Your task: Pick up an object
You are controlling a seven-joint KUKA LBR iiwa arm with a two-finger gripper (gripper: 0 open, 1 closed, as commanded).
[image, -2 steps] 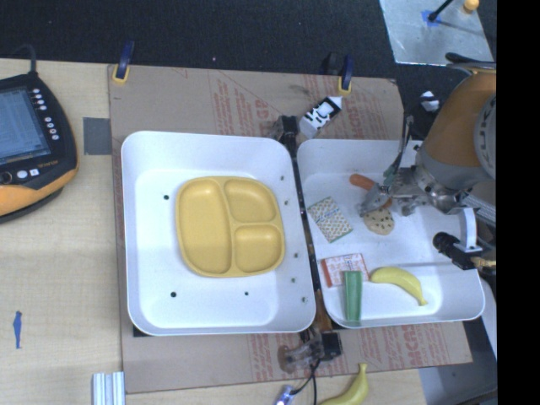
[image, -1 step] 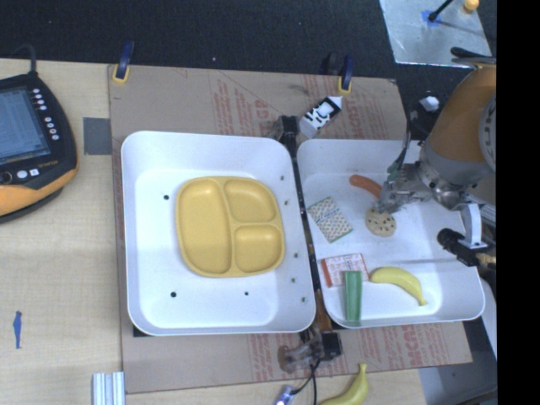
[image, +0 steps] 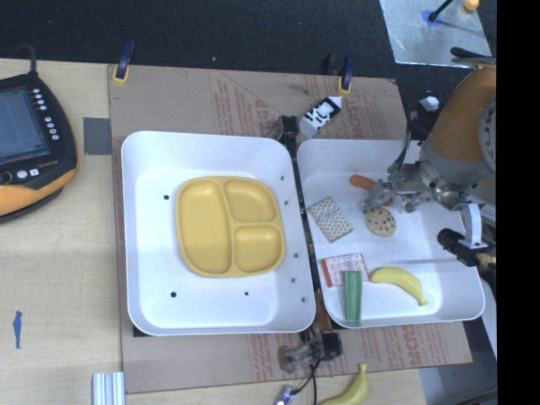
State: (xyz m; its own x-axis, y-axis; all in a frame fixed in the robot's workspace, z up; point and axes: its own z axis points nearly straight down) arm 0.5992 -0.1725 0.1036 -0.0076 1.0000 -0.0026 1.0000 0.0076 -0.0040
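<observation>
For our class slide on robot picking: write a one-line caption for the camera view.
Arm's gripper over the right bin near a cookie and banana; yellow tray in the left bin.

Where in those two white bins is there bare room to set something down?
Left bin: a bare border all round the yellow tray. Right bin: crowded around the cookie, banana and gripper; its near right corner is bare.

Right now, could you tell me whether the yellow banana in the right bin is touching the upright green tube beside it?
Apart. The camera view shows a strip of white bin floor between the yellow banana and the green tube.
</observation>
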